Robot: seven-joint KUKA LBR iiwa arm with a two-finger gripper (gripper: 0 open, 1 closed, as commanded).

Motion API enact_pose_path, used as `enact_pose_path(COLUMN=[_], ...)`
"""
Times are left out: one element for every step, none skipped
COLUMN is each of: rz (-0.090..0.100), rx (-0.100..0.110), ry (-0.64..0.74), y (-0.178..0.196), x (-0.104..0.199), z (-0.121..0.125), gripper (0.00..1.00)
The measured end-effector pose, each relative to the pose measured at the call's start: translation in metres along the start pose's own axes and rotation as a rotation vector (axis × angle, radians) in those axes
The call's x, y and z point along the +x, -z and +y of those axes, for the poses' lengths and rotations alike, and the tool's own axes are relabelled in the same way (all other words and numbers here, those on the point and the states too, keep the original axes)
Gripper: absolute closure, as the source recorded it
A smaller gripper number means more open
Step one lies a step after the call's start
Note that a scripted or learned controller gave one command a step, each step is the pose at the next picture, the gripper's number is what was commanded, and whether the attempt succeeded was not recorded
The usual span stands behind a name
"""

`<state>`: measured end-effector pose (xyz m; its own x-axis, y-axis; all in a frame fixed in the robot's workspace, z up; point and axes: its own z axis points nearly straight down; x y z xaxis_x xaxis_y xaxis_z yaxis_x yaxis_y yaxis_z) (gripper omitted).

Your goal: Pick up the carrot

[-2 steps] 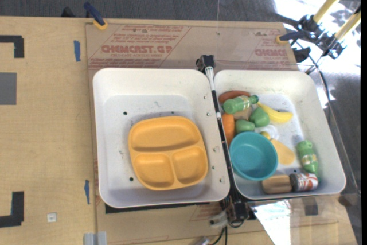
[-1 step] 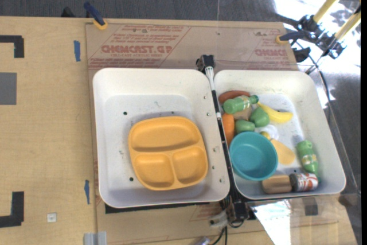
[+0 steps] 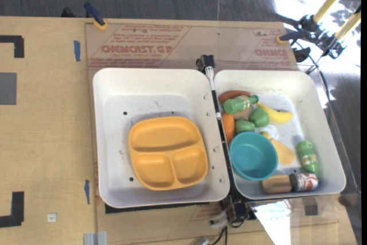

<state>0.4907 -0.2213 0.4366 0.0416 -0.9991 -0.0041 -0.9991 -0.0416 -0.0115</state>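
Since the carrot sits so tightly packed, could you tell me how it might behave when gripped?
The carrot looks like smooth moulded plastic, so probably stiff, light and somewhat slippery. Its tapered round shape may roll. Wedged between the bin wall and the teal bowl, it leaves little finger room.

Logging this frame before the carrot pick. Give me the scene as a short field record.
target: carrot, right bin, against its left wall
carrot neighbours: teal bowl in front, green bottle behind
other right bin items: banana, second green bottle, brown bottle
left bin: yellow divided plate
carrot access: partly hidden by the bowl rim, crowded
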Motion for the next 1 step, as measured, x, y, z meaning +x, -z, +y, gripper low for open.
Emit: enact_pose_path(rz=[-0.001], rx=[-0.001], ry=[0.0], y=[-0.0005], x=[-0.0001], z=[0.0], gripper=[0.0])
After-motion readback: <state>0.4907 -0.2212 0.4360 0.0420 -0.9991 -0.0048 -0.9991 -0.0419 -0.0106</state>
